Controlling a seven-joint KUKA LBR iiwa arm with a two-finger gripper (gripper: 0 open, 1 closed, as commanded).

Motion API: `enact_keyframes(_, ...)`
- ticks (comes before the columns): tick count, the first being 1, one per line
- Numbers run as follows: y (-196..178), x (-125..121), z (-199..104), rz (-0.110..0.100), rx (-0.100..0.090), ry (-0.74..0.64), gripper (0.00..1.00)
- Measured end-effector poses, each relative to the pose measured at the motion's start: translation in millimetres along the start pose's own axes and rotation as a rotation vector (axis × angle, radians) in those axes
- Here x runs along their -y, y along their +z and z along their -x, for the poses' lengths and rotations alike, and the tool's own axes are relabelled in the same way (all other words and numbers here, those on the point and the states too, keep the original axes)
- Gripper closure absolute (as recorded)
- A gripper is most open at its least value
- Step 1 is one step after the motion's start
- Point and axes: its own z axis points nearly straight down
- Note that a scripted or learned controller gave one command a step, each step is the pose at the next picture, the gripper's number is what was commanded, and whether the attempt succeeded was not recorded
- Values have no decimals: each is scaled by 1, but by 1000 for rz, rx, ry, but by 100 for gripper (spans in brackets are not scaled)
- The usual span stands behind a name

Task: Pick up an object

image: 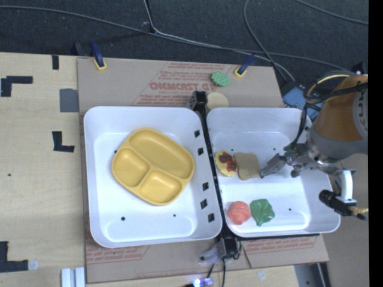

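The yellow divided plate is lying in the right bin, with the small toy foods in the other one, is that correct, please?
Not quite. The yellow divided plate lies in the left bin, as the camera view shows. The small toy foods, including an orange-red piece and a green piece, are indeed in the other one, the right bin.

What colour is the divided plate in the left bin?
Yellow. The plate shows best in the camera view, lying in the left bin.

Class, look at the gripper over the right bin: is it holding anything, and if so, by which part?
Nothing is held. The gripper hangs just right of the tan toy, with nothing between its fingers.
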Motion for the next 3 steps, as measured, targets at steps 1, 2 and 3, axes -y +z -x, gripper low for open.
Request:
enact_keyframes(1,38,-1,0,5,2,-1,0)
enact_keyframes(2,25,-2,0,12,5,-1,100)
enact_keyframes(3,-28,7,-5,9,1,-1,100)
